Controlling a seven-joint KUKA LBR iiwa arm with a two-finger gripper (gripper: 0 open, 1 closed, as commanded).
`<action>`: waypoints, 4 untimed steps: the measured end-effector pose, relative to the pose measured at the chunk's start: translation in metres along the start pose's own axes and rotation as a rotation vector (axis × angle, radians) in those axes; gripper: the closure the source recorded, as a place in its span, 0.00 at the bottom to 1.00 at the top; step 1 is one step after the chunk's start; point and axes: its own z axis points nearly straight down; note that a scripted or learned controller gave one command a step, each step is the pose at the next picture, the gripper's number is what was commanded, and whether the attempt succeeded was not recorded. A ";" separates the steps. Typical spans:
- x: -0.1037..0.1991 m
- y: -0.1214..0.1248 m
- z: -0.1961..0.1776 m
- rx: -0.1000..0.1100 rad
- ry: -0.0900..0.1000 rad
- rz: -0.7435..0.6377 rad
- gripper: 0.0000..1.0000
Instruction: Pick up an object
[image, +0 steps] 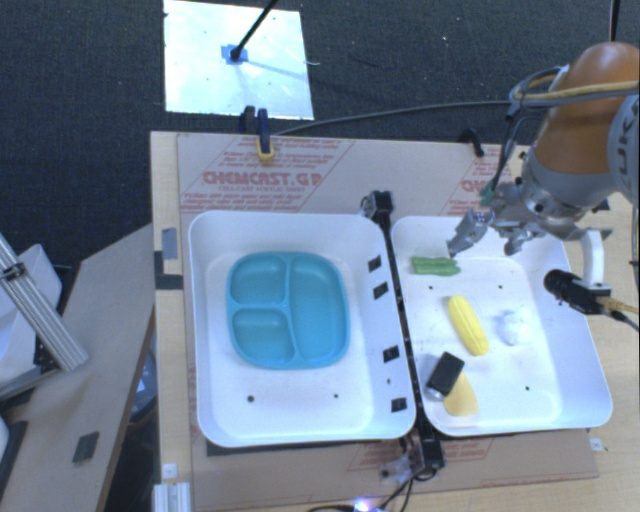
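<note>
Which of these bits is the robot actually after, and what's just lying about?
In play, right bin:
green pod, nearest the gripper
corn cob
black block
yellow piece
small white thing

Lying about:
blue tray in left bin
blue clamp

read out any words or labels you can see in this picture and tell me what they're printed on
"CHEMCAST GP", red, repeated on the clear protective sheet over the board under the bins.
Same red print near the right bin's far corner: partly hidden, unreadable.
Smaller red line beneath the logo: too blurred to read.

"CHEMCAST GP" on bench sheet (262, 180)
</note>
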 end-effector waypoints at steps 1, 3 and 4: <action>0.000 0.002 -0.007 -0.012 -0.001 -0.002 0.00; -0.005 -0.015 0.096 -0.008 0.000 0.001 0.00; -0.007 -0.020 0.140 -0.009 0.000 0.001 0.00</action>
